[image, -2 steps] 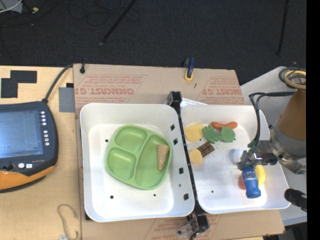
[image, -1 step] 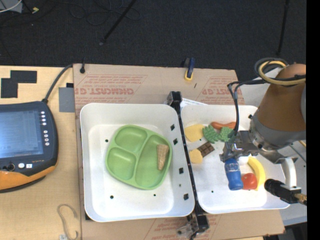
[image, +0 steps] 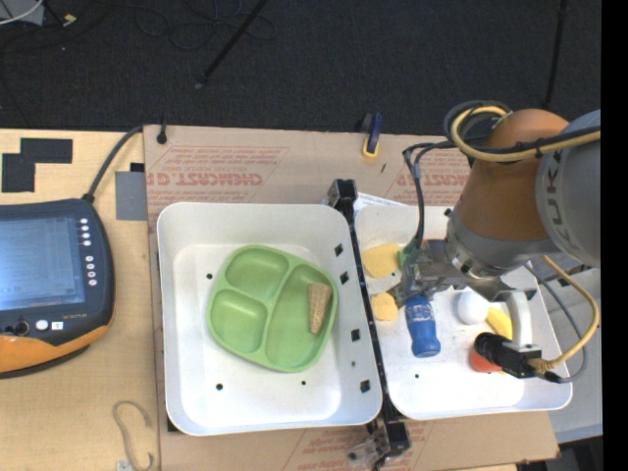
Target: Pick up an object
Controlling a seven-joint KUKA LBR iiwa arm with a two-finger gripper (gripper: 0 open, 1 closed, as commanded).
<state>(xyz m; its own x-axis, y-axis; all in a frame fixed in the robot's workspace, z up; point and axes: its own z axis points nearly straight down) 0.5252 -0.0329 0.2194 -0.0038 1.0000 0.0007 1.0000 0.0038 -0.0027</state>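
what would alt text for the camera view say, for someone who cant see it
A grey robot arm reaches from the right into the right white bin, its claw low above a blue bottle among small yellow, white and orange items. The left white bin holds a green divided plate with a tan wedge on it.

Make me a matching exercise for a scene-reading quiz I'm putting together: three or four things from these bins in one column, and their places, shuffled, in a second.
Things:
1. green divided plate
2. tan wedge
3. blue bottle
4. handheld screen unit

Places:
A. on the bench, left of both bins
B. in the right bin, just below the tool
C. on the floor of the left bin
D. in the plate's right compartment

Pairs: 1-C, 2-D, 3-B, 4-A
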